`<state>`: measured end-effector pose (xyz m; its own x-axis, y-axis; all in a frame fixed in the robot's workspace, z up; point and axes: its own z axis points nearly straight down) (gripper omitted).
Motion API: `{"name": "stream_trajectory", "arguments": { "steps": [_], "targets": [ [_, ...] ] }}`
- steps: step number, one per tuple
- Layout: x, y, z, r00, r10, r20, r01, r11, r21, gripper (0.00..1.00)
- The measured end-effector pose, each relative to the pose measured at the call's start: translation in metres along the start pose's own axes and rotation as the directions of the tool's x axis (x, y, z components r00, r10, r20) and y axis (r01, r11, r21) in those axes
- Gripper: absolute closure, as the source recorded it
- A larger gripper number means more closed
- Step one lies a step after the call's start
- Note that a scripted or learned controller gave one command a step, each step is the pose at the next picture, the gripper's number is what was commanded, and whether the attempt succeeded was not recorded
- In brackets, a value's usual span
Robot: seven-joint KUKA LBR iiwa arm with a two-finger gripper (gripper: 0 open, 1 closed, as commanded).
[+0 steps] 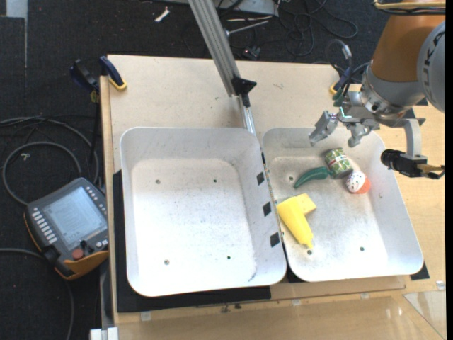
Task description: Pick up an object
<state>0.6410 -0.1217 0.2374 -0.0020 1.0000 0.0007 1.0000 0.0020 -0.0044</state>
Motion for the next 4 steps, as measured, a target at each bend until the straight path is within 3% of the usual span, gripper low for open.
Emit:
{"name": "stream_trajectory", "arguments": {
  "steps": [1,2,3,4],
  "targets": [
    [0.0,0.001,-0.003,1.0,-0.001,0.001,0.001,1.0,-0.005,0.0],
    [0.006,0.01,0.053,1.0,-0.003,0.0,0.003,1.0,0.0,0.0],
    [0.005,0.002,0.099,1.0,0.002,0.0,-0.002,1.0,0.0,0.0],
    [0.003,0.009,0.134,1.0,0.0,0.01,0.0,1.0,-0.028,0.0]
  ]
}}
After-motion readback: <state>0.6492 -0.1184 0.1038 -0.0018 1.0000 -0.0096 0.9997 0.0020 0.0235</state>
